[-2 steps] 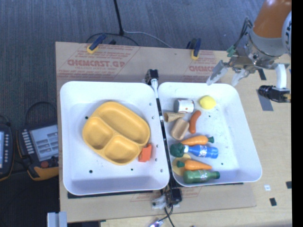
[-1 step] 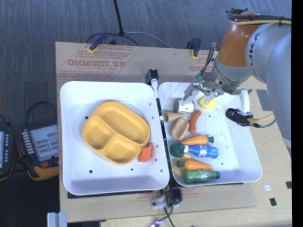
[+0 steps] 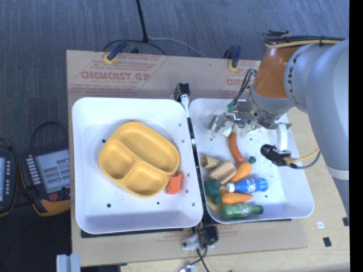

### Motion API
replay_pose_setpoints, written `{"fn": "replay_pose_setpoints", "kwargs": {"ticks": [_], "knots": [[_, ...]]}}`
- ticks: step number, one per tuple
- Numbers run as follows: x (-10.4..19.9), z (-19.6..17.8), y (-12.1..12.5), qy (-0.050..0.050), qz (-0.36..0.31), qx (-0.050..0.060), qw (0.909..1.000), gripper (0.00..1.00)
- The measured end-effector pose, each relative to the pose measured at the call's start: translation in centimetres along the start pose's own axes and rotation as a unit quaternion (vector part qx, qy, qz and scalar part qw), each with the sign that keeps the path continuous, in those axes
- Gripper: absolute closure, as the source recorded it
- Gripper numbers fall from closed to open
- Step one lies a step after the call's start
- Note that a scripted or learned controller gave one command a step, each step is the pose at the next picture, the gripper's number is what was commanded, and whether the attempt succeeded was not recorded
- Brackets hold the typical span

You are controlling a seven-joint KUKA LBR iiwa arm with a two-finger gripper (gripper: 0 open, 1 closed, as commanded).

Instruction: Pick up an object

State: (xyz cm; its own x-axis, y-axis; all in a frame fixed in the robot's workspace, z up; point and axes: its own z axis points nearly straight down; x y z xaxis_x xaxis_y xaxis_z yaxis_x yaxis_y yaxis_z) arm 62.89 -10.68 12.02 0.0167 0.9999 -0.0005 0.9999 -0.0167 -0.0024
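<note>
My gripper [image 3: 229, 124] hangs low over the back of the right bin [image 3: 295, 191], its fingers spread open with nothing between them. Just below its tips lies an orange-red sausage [image 3: 235, 147], running towards the front. Further forward a pile holds a carrot [image 3: 243, 170], a tan bread piece [image 3: 223, 171], a blue bottle [image 3: 250, 186], a second carrot [image 3: 237, 198], a green bottle [image 3: 241, 211] and a dark green item [image 3: 212, 188]. The arm's orange band [image 3: 272, 75] rises behind the gripper.
The left bin [image 3: 91, 208] holds a yellow divided plate [image 3: 139, 157] with a small orange-red block [image 3: 174, 183] at its right edge. A black divider strip [image 3: 193, 146] runs between the bins. Blue and yellow clamps [image 3: 116, 51] sit at the board's back edge.
</note>
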Motion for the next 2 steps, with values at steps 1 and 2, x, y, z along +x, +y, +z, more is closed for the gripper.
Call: {"fn": "replay_pose_setpoints", "kwargs": {"ticks": [1, 2], "knots": [[-0.66, 2.64, -3.56, -0.001, -0.046, -0.012, 0.9989, 0.0], [-0.93, 1.72, -3.48, -0.003, -0.045, -0.013, 0.9989, 1.0]]}}
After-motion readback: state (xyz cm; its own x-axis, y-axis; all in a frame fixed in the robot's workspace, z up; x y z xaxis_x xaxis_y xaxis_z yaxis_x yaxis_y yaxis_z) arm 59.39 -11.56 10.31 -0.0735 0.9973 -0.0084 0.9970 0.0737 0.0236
